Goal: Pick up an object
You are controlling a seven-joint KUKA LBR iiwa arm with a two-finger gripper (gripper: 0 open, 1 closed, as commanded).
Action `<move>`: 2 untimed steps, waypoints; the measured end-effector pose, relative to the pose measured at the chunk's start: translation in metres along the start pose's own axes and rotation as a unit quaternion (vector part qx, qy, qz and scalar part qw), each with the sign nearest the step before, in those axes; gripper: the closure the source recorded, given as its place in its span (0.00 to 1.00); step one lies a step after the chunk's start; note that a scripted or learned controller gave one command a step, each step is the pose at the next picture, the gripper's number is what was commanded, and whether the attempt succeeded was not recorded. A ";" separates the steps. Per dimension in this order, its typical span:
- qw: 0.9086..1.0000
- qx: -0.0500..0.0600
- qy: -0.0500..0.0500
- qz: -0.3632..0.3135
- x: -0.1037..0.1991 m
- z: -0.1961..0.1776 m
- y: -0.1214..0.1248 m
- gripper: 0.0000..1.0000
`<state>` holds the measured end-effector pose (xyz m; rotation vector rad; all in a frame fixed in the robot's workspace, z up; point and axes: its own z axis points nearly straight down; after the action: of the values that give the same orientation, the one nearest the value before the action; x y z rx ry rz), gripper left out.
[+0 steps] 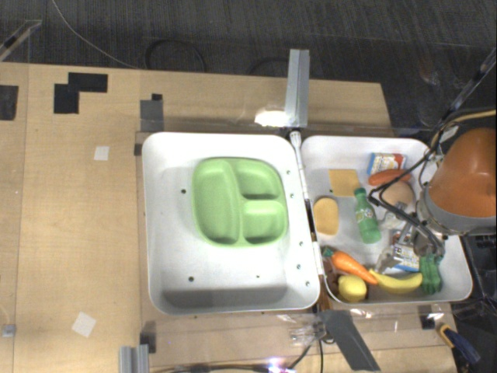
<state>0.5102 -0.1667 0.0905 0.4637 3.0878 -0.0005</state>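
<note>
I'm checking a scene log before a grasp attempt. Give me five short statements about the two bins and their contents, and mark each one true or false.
1. The green divided plastic tray lies in the left white bin. True.
2. The orange carrot lies in the left bin. False: it lies in the right white bin, near its front edge.
3. The yellow banana lies beside the carrot. True.
4. The small green plastic bottle stands on the green tray. False: it is in the right bin, next to a tan bread slice.
5. The arm's claw is over the left bin. False: it is over the right bin.
</note>
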 end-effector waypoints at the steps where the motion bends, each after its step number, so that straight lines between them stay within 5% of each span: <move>1: 0.999 -0.001 0.003 0.050 -0.085 0.004 0.092 0.00; 2: 0.999 0.000 0.003 0.051 -0.057 0.002 0.086 0.00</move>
<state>0.5896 -0.1011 0.0896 0.6213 3.0659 0.0022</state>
